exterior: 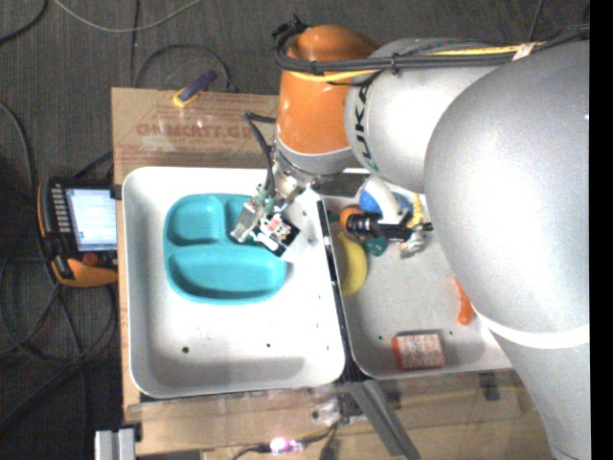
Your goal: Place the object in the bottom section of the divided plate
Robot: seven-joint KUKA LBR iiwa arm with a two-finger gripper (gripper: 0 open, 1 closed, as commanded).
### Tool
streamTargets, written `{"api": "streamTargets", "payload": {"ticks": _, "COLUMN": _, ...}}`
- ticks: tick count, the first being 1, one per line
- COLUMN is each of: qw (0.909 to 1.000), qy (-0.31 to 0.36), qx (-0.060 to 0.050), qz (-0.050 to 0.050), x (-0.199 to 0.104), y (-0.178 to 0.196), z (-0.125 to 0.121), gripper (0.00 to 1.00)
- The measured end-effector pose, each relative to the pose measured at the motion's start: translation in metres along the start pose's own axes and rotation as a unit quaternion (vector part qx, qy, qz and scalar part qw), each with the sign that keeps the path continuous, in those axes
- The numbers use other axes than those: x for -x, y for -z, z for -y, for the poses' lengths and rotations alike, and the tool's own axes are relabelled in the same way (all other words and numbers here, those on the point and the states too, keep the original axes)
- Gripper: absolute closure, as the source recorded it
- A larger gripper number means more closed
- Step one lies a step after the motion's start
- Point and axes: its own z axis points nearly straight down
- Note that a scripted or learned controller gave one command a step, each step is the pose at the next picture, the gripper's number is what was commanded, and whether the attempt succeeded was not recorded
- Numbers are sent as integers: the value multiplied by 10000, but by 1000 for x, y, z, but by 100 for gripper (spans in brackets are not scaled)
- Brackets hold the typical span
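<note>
End effector [257, 220] over divided plate [206, 257], fingertips indistinct.

"KU" on the arm [369, 123]

From here I see the arm [479, 113] covers much of the right bin [402, 305] and runs out of the frame at right. It hides part of the yellow object [354, 268]. The gripper [261, 220] is too small to judge.
</note>
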Motion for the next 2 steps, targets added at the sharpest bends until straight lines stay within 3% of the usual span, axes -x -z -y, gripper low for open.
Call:
{"api": "streamTargets", "payload": {"ticks": 1, "qw": 10000, "qy": 0, "qx": 0, "qz": 2, "x": 0, "y": 0, "z": 0, "gripper": 0}}
{"api": "streamTargets", "payload": {"ticks": 2, "qw": 10000, "qy": 97, "qx": 1, "qz": -7, "x": -46, "y": 64, "z": 67, "gripper": 0}}
